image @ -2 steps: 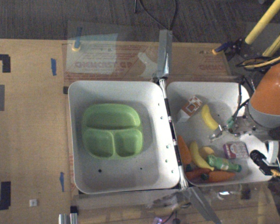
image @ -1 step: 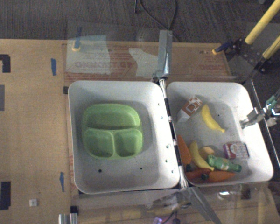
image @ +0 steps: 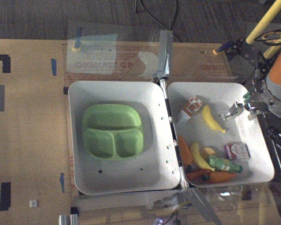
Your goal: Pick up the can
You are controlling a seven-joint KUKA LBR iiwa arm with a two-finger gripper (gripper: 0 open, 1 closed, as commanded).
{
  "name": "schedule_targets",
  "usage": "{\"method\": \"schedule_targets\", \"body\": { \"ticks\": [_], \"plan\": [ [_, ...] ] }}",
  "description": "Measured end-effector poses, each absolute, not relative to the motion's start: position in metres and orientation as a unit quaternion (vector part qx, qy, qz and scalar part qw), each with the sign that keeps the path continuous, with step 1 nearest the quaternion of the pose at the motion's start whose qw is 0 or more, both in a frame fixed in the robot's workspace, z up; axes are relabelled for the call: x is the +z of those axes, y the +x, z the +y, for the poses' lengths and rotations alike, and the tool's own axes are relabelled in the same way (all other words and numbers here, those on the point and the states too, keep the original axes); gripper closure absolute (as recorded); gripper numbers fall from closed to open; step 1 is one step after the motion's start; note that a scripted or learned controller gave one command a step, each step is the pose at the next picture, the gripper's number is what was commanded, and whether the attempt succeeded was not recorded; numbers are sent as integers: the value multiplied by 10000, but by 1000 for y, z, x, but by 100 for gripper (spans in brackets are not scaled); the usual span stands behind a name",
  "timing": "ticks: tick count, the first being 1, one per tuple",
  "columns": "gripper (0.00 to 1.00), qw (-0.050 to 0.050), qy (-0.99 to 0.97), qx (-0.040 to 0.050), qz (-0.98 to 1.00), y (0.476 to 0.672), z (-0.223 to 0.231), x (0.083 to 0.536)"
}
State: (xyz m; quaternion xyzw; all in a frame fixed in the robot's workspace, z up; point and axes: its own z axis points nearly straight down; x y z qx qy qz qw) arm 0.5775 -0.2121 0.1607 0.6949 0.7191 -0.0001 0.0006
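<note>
So the arm (image: 271,95) comes in from the right, with the orange band (image: 278,71) showing up near the edge. The gripper (image: 234,110) is hanging over the upper right part of the right bin (image: 267,172). From this angle it's just a shiny metal blob, so I honestly can't tell if it's spread or pressed together.

The can (image: 237,150) is in that same bin, lower right area, lying on its side with a red and white label facing up. It's well apart from the gripper, closer to the near edge of the bin. Just below it, nearly touching, is a green bottle (image: 225,164), also lying down.

The rest of the right bin is kind of a pile. There's a small white and orange carton (image: 193,106) up near the divider and a banana (image: 212,118) between the carton and the gripper. A second banana (image: 200,156) sits lower down, beside a carrot (image: 185,151) that runs along the left wall. Another carrot (image: 216,176) lies along the near edge, under the bottle, with something red (image: 196,175) next to it that's too jumbled to make out.

The left bin (image: 79,172) has a green divided plate (image: 113,131) sitting flat, a bit left of centre.
</note>
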Motion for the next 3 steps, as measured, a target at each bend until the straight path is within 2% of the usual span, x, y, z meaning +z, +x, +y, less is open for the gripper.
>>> {"method": "schedule_targets", "body": {
  "ticks": [1, 2, 3],
  "plan": [
    [100, 36, 6948, 10, 7192, 579, -213, 172],
    [100, 58, 6952, 17, 7188, 580, -214, 183],
    [0, 57, 6952, 16, 7188, 580, -214, 183]
  ]
}}
